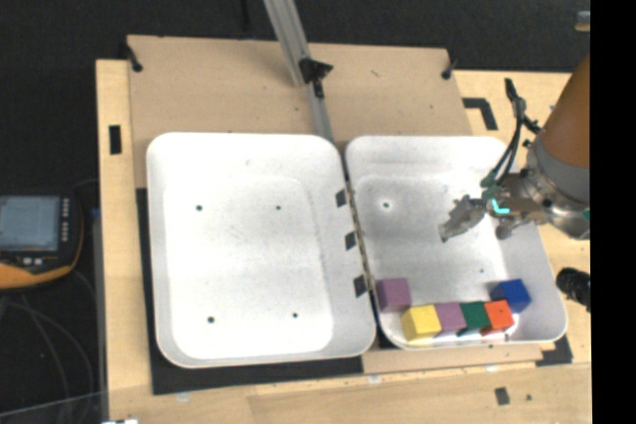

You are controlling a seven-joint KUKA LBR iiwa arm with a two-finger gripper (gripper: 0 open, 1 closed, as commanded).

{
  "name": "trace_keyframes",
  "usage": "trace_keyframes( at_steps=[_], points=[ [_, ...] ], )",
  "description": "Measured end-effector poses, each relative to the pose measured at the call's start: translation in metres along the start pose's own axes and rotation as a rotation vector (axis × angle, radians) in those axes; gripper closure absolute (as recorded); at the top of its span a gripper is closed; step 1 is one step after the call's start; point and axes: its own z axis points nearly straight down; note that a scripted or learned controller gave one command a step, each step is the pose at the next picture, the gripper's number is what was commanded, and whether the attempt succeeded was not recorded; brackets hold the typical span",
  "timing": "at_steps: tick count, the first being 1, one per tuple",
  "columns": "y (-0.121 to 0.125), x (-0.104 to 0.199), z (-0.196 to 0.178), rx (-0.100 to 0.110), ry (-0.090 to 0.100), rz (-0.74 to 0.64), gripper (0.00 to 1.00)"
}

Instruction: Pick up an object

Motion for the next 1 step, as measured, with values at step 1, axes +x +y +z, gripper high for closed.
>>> trace_keyframes(
  at_steps=[1],
  points=[
    [0.0, -0.0001, 0.0, -0.001, 0.0, 0.002, 0.0]
  ],
)
